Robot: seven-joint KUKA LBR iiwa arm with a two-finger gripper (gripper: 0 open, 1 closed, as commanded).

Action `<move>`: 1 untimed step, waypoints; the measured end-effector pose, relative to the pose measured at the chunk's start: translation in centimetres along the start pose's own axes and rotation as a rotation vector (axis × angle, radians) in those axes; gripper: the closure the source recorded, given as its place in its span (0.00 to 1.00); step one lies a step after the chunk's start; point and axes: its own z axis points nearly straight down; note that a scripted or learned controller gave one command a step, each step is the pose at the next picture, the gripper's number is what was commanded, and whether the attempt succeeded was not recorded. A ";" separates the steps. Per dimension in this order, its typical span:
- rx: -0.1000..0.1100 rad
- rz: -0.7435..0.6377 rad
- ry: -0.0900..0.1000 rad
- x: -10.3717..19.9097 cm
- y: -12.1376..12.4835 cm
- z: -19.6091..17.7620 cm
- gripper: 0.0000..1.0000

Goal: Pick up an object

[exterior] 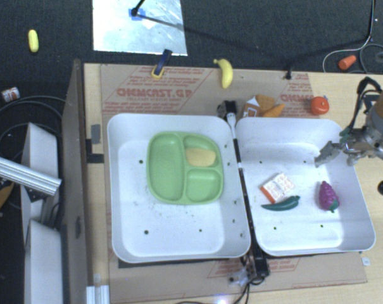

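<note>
lying in the right bin (356, 233), the green pepper (281, 203) runs left-right, near a purple grape bunch (328, 196). cardboard (154, 92) reads "chemcast". the gripper (333, 151) is above the bin, its grip unclear.

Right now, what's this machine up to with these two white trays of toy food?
A robot arm reaches in from the right, its end effector hovering over the right bin. It grips nothing yet. In that bin lie a purple bunch of grapes, a green chili pepper and a small orange-and-white box. The left bin holds a green divided plate with a yellow item in one compartment.
</note>
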 end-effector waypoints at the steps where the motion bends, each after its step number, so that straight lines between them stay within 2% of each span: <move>1: 0.005 0.002 0.002 0.0 -0.1 -0.6 0.00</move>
